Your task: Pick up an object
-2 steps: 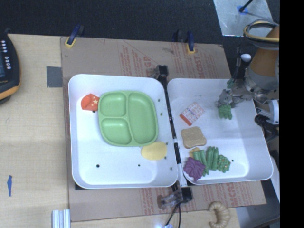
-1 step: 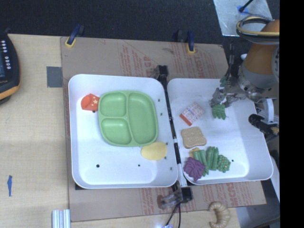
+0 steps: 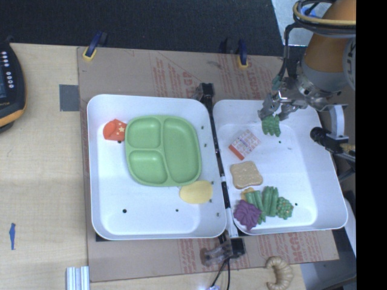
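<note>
My gripper [image 3: 272,115] hangs over the back of the right bin [image 3: 323,180], reaching in from the right. A small dark green toy [image 3: 271,126] sits between its fingertips, and the fingers are shut on it. It seems to be a little above the bin floor. Further forward in the same bin lie a red and white packet [image 3: 244,142], a slice of toast [image 3: 246,174], green bean pods [image 3: 268,200], a purple grape bunch [image 3: 245,214] and a small green floret [image 3: 285,208].
The left bin [image 3: 103,180] holds a green divided plate [image 3: 163,150], a red piece with a star [image 3: 113,130] and a yellow piece [image 3: 196,192]. A beige curled item [image 3: 279,272] lies on the bench in front of the right bin.
</note>
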{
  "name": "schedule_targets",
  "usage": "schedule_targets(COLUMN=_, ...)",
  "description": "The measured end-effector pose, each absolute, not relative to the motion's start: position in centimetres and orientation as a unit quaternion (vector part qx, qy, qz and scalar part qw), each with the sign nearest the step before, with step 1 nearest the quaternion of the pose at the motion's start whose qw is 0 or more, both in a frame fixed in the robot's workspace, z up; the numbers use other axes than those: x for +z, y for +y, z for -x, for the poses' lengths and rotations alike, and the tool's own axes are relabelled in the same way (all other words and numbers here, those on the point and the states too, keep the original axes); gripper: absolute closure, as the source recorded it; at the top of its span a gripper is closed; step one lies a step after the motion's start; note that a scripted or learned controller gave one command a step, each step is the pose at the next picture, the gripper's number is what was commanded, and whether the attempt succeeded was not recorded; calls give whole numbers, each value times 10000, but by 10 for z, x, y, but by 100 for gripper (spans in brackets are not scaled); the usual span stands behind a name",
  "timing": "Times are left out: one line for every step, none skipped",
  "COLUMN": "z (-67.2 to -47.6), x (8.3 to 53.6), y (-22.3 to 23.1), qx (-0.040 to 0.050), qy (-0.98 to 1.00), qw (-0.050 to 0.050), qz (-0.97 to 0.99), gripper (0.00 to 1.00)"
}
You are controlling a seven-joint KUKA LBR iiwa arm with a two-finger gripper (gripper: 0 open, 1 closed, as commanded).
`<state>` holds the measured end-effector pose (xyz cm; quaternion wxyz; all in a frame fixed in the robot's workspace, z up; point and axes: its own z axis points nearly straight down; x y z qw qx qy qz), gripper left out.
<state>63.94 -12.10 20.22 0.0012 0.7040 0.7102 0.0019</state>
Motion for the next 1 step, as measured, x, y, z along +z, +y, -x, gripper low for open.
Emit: schedule_targets(z=-617, x=236, y=-66, qx=4, qy=7101, qw=-14, qz=-7041, gripper=100)
